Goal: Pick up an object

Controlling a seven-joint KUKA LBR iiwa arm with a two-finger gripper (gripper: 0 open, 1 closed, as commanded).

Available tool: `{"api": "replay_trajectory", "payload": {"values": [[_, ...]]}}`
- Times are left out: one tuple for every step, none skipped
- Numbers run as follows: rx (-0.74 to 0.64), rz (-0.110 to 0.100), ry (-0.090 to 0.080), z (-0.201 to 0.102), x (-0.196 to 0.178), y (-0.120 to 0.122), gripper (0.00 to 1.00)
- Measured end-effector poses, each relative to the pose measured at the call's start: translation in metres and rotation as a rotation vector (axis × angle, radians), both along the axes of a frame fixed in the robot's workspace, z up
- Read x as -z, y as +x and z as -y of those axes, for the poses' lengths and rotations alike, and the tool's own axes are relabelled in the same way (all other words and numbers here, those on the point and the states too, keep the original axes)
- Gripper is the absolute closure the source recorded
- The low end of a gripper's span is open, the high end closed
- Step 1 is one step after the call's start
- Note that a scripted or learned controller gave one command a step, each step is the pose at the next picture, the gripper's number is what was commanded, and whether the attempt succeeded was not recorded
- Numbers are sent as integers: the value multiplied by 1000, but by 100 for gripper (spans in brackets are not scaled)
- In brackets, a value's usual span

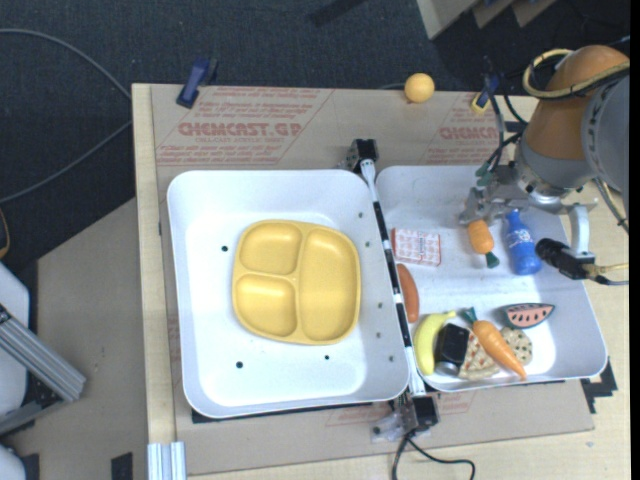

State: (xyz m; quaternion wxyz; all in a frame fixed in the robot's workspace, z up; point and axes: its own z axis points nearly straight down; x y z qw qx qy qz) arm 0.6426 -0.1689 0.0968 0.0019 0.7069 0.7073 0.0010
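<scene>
I see the arm [565, 108] reaching in over the right bin [430, 193], its orange band above the wrist. The end effector [484, 205] hangs low in the far part of that bin, and I cannot tell whether it is wide or narrow, since the wrist hides the tips from above.

Taking the right bin as my landmark: a small carrot [482, 237] lies just beside the end effector, and I cannot say if they touch. A blue bottle [521, 242] lies right next to that carrot, toward the bin's outer wall. A red-and-white card [416, 247] lies flat near the bin's inner wall, and a sausage [408, 292] lies along that same wall, nearer to me. In the near part of the bin sits a crowded cluster: a banana [427, 341], a black block [452, 346], a larger carrot [497, 348] lying across a cracker-like piece [516, 346], and a watermelon slice [527, 316].

The left bin [200, 268], joined to the right bin's inner wall, carries a yellow divided plate [296, 281]. Beyond the right bin's far edge, a yellow ball [419, 88] rests on the surface [260, 128].
</scene>
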Motion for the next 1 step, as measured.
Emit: {"api": "replay_trajectory", "payload": {"values": [[0,-7,2,-52,13,23,100]]}}
